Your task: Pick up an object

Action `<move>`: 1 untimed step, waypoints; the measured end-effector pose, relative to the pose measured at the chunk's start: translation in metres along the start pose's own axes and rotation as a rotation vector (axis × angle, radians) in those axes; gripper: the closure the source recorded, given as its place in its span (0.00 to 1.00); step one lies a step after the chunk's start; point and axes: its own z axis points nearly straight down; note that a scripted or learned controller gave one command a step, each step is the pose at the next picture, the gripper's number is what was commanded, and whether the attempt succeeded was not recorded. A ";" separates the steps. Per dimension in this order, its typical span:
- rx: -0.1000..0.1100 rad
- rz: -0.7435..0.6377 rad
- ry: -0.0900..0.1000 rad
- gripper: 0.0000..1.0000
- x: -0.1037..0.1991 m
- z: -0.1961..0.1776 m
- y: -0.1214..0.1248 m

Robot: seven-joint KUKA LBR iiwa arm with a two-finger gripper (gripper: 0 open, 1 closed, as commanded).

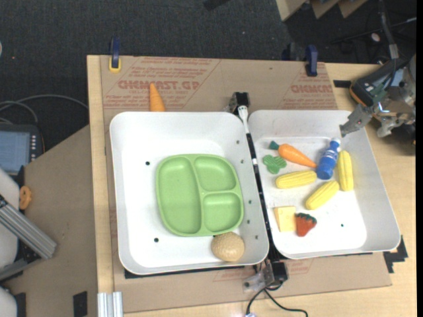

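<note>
Your gripper hovers at the right bin's far right rim; whether it is open cannot be told. Just below it, the blue bottle stands between toy carrot and corn cob.

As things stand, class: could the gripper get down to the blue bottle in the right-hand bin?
Probably yes. The gripper hovers at that bin's far right corner, close to the blue bottle, with nothing above the bottle. The squeeze is sideways: an ear of corn lies right beside it and a carrot sits nearby.

Toy foods in right bin
</note>
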 end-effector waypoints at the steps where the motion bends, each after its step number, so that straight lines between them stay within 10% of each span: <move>1: 0.006 -0.004 0.002 0.00 0.005 0.119 0.033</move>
